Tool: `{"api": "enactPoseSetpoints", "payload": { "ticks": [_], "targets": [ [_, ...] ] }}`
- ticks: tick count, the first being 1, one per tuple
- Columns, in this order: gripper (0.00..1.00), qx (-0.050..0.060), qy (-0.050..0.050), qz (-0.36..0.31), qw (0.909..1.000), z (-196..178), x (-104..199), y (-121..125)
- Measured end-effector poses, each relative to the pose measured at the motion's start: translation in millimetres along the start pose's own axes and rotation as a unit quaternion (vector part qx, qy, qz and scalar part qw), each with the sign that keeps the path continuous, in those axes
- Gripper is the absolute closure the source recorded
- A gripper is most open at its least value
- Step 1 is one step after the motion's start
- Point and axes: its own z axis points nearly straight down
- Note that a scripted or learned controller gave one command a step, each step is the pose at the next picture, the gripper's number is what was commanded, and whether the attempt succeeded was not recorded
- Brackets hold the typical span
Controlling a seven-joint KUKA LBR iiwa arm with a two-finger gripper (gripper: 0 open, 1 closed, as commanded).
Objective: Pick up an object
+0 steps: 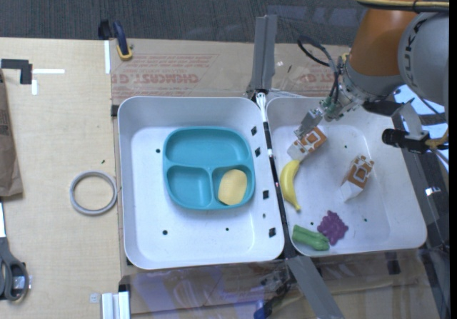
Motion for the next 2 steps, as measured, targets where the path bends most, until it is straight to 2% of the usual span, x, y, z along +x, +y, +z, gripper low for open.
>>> {"api": "enactPoseSetpoints", "payload": {
  "ticks": [1, 2],
  "targets": [
    [0.0, -0.006, 0.0, -0.145, 0.9894, 42.9, -12.4, 9.9],
    [0.0, -0.013, -0.01, -0.067, 0.9977, 41.0, 3.5, -3.9]
  ]
}}
